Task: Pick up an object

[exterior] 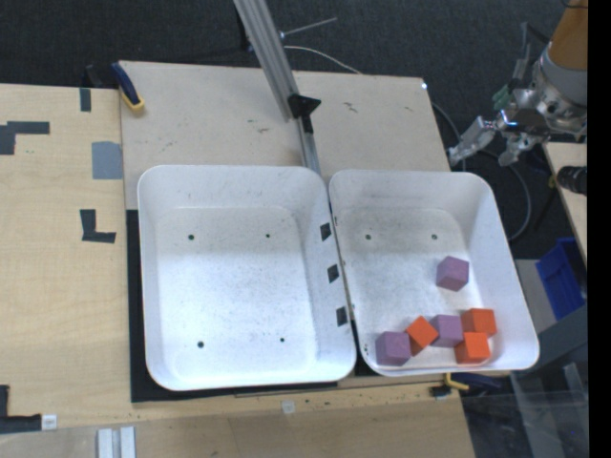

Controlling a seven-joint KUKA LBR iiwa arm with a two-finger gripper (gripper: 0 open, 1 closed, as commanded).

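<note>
Gripper raised beyond the far right corner of the right bin, outside its rim, nothing seen in it; how wide it stands impossible to tell.

Inside the right bin: lone purple cube toward the right wall, cluster of orange and purple cubes packed along the near rim. Left of the right bin, touching it: left bin, white and speckled. Under both: pale wooden bench. Behind the right bin: slanted aluminium bar, dark carpet.
</note>
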